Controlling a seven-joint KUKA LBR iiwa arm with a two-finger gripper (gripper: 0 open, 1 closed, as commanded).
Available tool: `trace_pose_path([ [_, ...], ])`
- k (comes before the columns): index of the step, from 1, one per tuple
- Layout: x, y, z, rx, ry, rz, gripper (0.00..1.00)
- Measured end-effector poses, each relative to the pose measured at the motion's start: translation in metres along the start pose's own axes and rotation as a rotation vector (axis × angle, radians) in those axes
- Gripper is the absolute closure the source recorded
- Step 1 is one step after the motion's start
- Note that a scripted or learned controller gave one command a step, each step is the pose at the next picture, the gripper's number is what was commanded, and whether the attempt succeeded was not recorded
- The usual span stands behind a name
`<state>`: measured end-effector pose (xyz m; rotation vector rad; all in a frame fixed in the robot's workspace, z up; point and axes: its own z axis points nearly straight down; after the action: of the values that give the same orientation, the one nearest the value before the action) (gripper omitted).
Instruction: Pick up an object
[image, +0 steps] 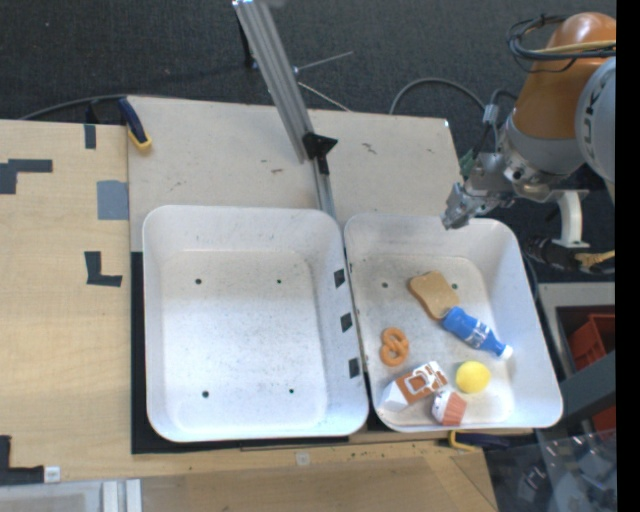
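The right bin (520, 262) holds several objects. A tan bread slice (433, 293) lies near its middle, with a blue bottle (474, 332) just right of it. An orange pretzel (394, 346) sits lower left. A yellow ball (473, 377), a small orange-and-white box (421, 382) and an orange-and-white cup (449, 406) lie along the near edge. My gripper (457, 217) hangs over the bin's far rim, above and apart from all of them, with nothing visibly held.
The left bin (160, 300) sits beside the right one. A slanted metal pole (290, 95) crosses the bench behind the bins. A yellow-and-blue clamp (134, 125) rests at the bench's far left. Cables trail at the back right.
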<state>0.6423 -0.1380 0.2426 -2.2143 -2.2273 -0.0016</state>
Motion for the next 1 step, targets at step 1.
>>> trace_pose_path([
  [1,0.0500,-0.0077,-0.0068,0.001,0.001,0.000,1.00],
])
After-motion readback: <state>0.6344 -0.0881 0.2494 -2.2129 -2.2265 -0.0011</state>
